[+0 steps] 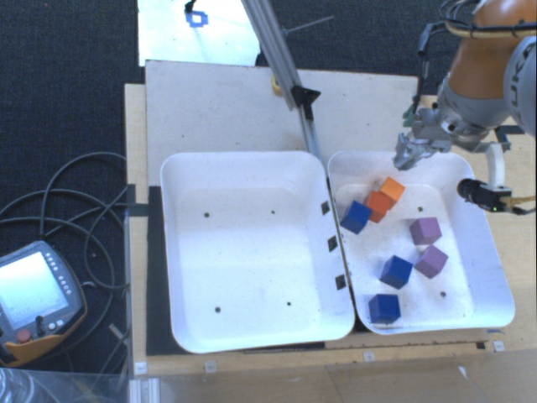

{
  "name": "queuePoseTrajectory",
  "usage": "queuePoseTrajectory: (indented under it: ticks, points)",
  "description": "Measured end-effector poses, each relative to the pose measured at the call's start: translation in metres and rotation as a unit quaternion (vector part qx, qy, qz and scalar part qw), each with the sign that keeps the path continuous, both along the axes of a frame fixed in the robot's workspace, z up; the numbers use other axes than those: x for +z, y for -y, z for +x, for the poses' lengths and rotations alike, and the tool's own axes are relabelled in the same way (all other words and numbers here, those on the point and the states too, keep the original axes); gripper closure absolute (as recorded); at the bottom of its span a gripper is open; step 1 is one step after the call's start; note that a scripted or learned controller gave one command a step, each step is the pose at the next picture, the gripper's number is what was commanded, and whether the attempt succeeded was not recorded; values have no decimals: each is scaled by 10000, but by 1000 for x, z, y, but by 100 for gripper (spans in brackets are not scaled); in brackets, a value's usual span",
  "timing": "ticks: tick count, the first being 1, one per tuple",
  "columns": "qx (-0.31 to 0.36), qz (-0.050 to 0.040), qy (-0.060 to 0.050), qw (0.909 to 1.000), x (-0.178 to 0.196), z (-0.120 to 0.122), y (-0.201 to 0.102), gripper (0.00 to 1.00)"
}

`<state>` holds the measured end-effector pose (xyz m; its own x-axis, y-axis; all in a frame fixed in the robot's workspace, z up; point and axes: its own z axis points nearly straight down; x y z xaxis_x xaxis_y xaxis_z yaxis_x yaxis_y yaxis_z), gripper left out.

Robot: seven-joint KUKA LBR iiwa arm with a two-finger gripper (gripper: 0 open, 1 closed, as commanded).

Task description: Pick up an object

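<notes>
Hovering over the right bin's (482, 250) far rim, jaws' opening can't be told; nothing seen held. Orange cube (391, 191) lies just below them, red cube (377, 207) touching it.

Arm (495, 49) cut off by right edge past the orange band. Claw (409, 156) too small/blurred to read finger gap. Red cube (377, 208) partly hidden behind orange cube (391, 191). Teach pendant (33, 302) clipped at left edge.
</notes>
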<state>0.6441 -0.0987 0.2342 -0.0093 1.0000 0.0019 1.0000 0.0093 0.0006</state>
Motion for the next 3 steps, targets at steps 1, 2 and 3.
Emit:
queuePoseTrajectory:
  ticks: [1,2,3]
  points:
    - [12,4,4,10000,8,-6,-61,100]
    - [10,4,-2,10000,-4,-11,-116,100]
    - [12,5,9,10000,7,-18,-172,100]
